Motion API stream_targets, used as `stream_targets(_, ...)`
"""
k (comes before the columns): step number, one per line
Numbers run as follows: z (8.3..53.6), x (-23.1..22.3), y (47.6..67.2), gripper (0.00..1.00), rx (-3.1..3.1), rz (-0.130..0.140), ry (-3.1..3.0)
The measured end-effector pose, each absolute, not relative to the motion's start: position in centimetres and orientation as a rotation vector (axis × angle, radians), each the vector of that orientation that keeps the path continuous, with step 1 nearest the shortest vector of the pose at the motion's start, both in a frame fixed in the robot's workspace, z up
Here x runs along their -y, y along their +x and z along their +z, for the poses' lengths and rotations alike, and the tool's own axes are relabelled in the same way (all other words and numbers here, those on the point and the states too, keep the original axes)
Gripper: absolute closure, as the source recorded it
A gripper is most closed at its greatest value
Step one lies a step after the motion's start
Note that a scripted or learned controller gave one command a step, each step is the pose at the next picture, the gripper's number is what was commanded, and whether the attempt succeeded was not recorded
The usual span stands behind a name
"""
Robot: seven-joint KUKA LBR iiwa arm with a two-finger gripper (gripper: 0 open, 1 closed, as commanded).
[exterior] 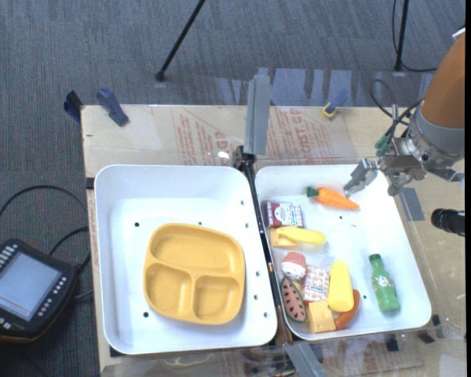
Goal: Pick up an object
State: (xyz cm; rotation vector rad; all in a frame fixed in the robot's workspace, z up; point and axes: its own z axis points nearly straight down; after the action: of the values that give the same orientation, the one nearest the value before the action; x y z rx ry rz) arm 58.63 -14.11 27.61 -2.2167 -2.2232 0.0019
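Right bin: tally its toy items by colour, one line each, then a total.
Orange: 2, carrot, sausage
Yellow: 4, corn, wedge, lemon, cheese
Green: 1, bottle
Red or red-patterned: 4, carton, cupcake, packet, watermelon slice
Total: 11

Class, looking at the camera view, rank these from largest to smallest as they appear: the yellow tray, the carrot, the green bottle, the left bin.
1. Left bin
2. Yellow tray
3. Green bottle and carrot: they look about alike in size, so I would not rank one over the other.
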Motion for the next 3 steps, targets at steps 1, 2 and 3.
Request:
stream_targets(1, 23.2, 15.2, 56.7, 0.00, 2.351, 0.004, -2.076)
stream_targets(2, 18.7, 15.9, 62.3, 0.00, 2.469, 0.003, -1.935)
stream_targets(3, 13.3, 13.9, 64.3, 0.00, 2.603, 0.002, -1.749)
